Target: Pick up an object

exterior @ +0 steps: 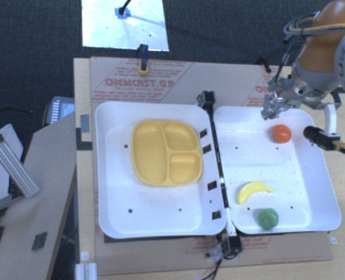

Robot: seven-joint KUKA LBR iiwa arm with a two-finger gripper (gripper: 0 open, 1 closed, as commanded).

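Claw (270,111): we find it over the far edge of the right bin (321,182), just beside and above the orange-red ball (281,133); whether it stands wide or narrow we cannot tell, and nothing shows between its tips.

Left bin (111,174): adjoins the right bin; holds the yellow divided plate (165,153).

Banana (253,191): near the right bin's middle, toward its near side.

Orange-red ball: far part of the right bin, apart from the walls; we judge it the nearest candidate.

Green fruit (267,217): right bin's near edge, just beyond the banana.

Handling note: we would centre over the ball and descend straight, since a round thing may roll from an off-centre pinch.
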